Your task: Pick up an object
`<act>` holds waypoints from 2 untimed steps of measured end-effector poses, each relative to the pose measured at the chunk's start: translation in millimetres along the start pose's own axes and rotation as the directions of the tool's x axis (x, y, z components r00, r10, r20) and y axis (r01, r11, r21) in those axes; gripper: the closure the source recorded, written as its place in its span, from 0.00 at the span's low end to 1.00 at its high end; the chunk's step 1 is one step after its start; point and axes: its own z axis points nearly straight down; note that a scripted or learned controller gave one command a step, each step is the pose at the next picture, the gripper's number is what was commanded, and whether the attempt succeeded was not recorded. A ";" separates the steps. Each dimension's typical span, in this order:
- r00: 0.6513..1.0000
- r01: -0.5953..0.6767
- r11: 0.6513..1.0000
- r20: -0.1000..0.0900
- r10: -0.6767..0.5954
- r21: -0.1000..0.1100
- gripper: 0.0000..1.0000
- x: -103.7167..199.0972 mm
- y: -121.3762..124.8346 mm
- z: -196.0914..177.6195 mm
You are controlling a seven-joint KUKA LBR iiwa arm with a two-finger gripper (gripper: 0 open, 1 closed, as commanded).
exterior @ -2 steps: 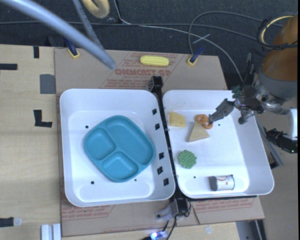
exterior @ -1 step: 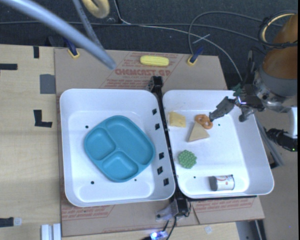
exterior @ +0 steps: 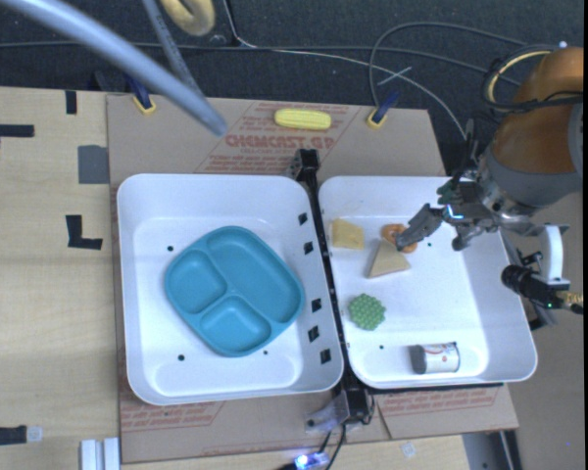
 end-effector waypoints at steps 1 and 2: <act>1.000 0.000 1.000 -0.001 0.000 0.003 0.00 9.7 0.2 49.3; 1.000 0.000 1.000 -0.001 0.000 0.004 0.00 11.4 -1.8 114.4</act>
